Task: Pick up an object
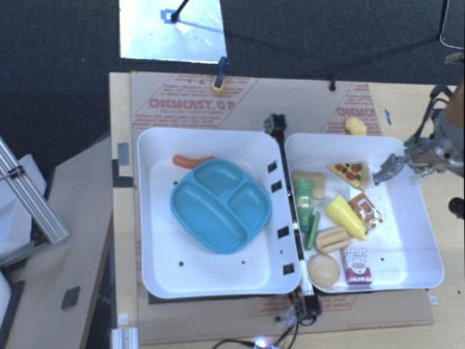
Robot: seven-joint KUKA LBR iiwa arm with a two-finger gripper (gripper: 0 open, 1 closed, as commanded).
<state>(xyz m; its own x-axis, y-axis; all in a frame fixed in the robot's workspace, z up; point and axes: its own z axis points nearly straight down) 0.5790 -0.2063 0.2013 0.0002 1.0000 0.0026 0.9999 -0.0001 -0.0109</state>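
The right bin [414, 224] holds several toy foods: a pizza slice [349, 171], a beige piece [309, 180], a green bottle [304, 193], a yellow banana-like piece [345, 217], an orange-and-white packet [365, 211], a hot dog bun [333, 238], a round bun [324, 269] and a red-and-white carton [357, 264]. My gripper [386, 170] hangs over the far right part of this bin. It is just right of the pizza slice and apart from it. Nothing shows in its grasp.
The left bin [160, 267] holds a blue divided plate [220, 204] and an orange sausage [190, 161] behind it. A small yellow toy [356, 126] lies on the board beyond the right bin. A yellow-and-blue clamp [219, 78] stands at the board's far edge.
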